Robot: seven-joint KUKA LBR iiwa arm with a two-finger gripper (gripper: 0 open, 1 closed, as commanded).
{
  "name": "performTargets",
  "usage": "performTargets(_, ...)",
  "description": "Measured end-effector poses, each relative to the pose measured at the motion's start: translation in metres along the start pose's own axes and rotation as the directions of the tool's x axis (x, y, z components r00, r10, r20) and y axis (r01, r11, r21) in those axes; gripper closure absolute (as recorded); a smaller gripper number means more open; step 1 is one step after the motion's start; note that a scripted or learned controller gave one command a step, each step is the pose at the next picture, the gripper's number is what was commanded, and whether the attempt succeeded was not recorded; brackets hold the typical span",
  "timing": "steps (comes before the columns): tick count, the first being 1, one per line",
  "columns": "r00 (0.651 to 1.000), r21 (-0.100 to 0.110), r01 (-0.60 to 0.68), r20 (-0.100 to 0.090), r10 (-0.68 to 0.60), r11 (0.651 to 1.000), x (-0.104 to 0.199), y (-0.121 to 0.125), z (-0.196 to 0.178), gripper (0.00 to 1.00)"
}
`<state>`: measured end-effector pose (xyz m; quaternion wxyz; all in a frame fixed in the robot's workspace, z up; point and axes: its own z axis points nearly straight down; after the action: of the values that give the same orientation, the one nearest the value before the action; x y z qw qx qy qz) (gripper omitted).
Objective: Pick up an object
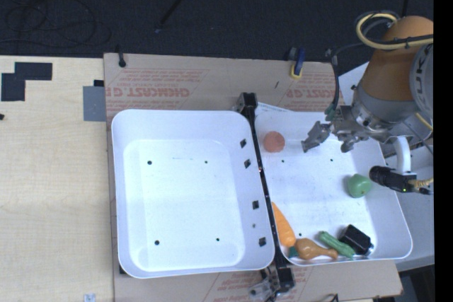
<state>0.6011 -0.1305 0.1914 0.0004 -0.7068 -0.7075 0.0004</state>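
Crowded along the near edge of the right bin (396,237) lie an orange carrot (282,223), a tan gourd-shaped toy (311,248), a green pod-like piece (335,243) and a small black block (356,237), the last four close together near the bin's front corner. Farther back in the same bin, a pink ball (274,142) rests near the divider between the two bins, and a green round toy (358,185) sits toward the bin's right side, well apart from the ball.

Reaching in from the right, the grey arm (388,108) with its orange band holds the jaws (330,138) over the back half of the right bin, between the pink ball and the green toy and touching neither. Both fingers point down and toward the left, spread apart, with nothing between them.

Beside it, the left bin (127,138) shows only its white floor with small dark holes. Both bins sit on a cardboard sheet (184,78) with red printing, laid over the pale wooden bench (49,187). A blue and yellow clamp (296,63) grips the sheet's far edge, and dark cables (42,3) trail across the black floor behind.
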Motion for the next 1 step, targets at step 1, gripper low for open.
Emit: performTargets(1, 1.0, 0.012, 0.002, -0.004, -0.002, 1.0, 0.0496, -0.0521, 0.0835, 0.0)
